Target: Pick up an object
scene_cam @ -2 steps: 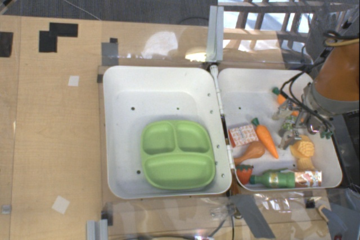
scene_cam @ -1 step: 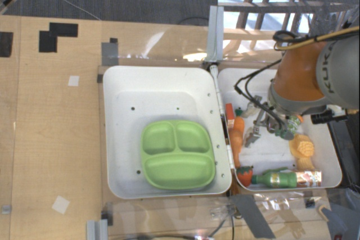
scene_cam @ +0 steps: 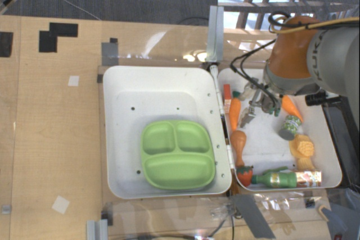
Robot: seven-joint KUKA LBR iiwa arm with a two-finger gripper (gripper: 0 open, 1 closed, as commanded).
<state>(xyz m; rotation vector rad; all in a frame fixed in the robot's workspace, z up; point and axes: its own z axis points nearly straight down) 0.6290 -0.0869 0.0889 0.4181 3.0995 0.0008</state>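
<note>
Wooden bench [scene_cam: 50, 137], green tray [scene_cam: 178, 154] in left bin [scene_cam: 124, 87], fingers [scene_cam: 251, 111] spread, holding nothing

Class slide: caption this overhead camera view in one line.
Gripper hovers over toy food in the right bin; green divided plate in the left bin.
</note>
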